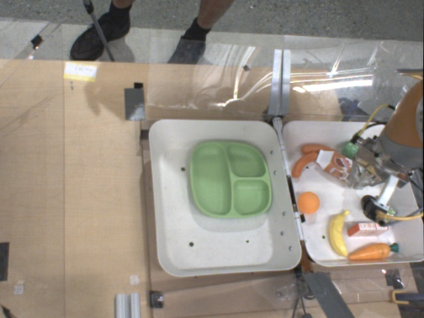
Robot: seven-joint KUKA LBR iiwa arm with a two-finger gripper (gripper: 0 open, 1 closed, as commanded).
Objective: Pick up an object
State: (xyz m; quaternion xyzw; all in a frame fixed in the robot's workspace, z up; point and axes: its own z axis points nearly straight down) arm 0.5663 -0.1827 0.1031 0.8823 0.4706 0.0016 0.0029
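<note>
The arm reached in from the right over the right-hand bin [311, 260], its pincer [366, 175] hanging low among the objects there — whether it was spread or pressed together could not be told. Just beside it lay a crumpled snack packet [336, 163] and a sausage [305, 162]. Nearer the front sat an orange [308, 203], a banana [338, 232] and a carrot [371, 251]. The left bin [165, 244] held a green divided plate [230, 179] on the tabletop [73, 197].
</note>
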